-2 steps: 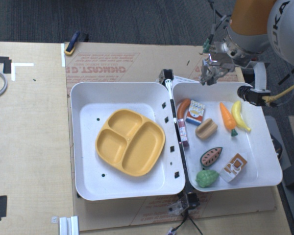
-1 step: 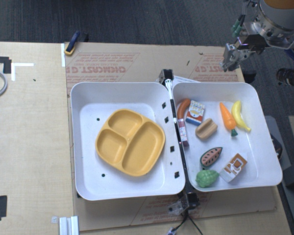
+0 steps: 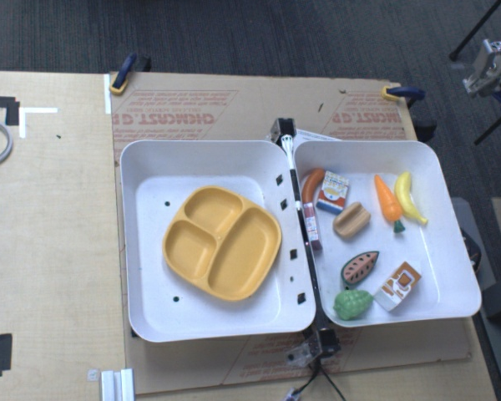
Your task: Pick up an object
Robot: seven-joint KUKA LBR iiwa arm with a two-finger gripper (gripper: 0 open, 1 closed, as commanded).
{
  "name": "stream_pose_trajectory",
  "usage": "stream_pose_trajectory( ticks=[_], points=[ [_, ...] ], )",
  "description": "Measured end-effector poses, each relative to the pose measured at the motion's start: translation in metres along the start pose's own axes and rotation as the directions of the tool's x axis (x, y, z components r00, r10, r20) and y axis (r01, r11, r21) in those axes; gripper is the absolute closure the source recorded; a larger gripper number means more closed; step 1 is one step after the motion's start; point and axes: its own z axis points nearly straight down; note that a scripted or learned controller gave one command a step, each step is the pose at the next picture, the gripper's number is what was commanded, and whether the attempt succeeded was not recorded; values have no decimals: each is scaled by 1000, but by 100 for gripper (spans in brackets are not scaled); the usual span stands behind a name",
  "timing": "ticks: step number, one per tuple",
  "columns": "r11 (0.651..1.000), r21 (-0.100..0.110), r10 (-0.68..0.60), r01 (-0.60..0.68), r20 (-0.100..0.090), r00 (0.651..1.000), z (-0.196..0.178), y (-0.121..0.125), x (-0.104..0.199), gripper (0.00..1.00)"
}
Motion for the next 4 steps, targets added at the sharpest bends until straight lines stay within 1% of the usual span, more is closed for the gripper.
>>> stream_pose_trajectory(
  ticks=[1, 2, 4],
  points=[
    [1000, -1, -2, 2, 2, 1000, -9, 1, 0, 100],
    [1000, 0, -30, 30, 1, 1000, -9, -23, -123, 100],
    [999, -2, -34, 34, 6, 999, -28, -20, -123, 100]
  ],
)
